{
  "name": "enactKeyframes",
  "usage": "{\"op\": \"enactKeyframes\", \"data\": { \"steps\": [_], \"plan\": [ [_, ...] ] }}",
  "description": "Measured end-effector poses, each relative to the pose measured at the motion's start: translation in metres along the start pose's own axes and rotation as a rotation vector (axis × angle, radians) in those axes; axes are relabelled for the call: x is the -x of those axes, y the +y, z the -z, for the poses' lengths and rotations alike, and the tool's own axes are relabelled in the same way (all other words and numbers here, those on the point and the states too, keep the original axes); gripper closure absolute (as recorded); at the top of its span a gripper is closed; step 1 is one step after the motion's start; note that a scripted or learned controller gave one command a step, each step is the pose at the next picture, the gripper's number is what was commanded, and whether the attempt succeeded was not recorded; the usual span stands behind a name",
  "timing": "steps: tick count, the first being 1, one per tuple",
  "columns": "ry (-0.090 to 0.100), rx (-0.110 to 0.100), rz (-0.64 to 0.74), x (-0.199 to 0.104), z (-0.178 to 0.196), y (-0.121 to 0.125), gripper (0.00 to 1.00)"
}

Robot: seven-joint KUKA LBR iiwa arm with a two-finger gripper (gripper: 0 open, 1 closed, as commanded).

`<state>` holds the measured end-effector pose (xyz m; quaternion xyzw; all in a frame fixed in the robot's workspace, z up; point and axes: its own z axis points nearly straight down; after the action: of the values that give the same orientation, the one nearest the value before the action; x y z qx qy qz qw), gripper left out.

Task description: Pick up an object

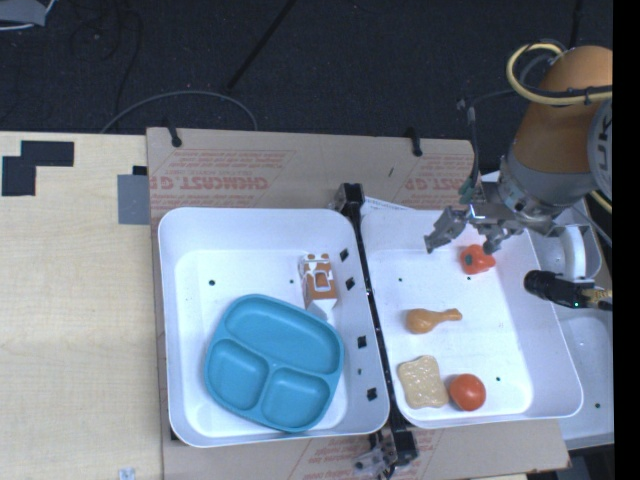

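L bin (185,268): blue divided plate (272,363) lies flat at approx 6 o'clock of bin floor, tilted vs walls. Small orange-white toy (319,278) at plate's 1 o'clock, near the centre divider.

R bin (545,388): drumstick-shaped toy (432,319) mid-floor; toast slice (422,382) at 7 o'clock, red ball (467,392) just beside it at its 3 o'clock.

Gripper (468,236) at bin's 12 o'clock, fingers spread, nothing between them. Probable target, judged by proximity: small red-orange toy (477,260), at gripper's 5 o'clock, just beside R fingertip, contact unclear. Looks lumpy, tomato-like, dark top. Arm comes in from 3 o'clock, wrist low over the bin.
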<state>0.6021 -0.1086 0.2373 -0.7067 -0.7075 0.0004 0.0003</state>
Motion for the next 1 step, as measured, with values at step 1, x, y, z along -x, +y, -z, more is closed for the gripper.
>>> {"op": "enactKeyframes", "data": {
  "steps": [1],
  "plan": [
    [0.001,-0.006,-0.001,0.0038,-0.0446,-0.0022,0.0]
  ]
}}
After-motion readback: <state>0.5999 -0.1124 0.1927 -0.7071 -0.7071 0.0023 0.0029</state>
